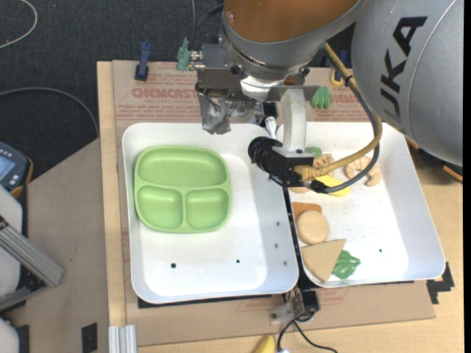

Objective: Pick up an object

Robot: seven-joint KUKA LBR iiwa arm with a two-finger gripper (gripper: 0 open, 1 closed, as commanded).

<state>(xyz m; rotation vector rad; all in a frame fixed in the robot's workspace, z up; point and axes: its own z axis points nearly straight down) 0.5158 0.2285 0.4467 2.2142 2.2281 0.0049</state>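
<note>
Gripper (218,116) sits over the far edge of the left bin (250,259), just beyond the far rim of the green divided plate (180,190). Nothing is visibly held. Claw state: cannot tell, since the wrist body blocks the tip from this angle.

Candidates for the pick: the plate is the sole item in the left bin and lies flat. The right bin (401,226) holds a tan round disc (313,228), with a tan wedge (321,259) just nearer the camera and a green leafy piece (346,265) touching the wedge. The small pale pieces farther back are possibly food toys; they are too cluttered to identify.

Judgement: the plate is nearest, so it is the likely target. It is wide and low, so a centre grasp probably fails. Better to take the raised far rim: descend straight, straddle the rim, close only once low enough, then lift slowly and watch for tilt.
</note>
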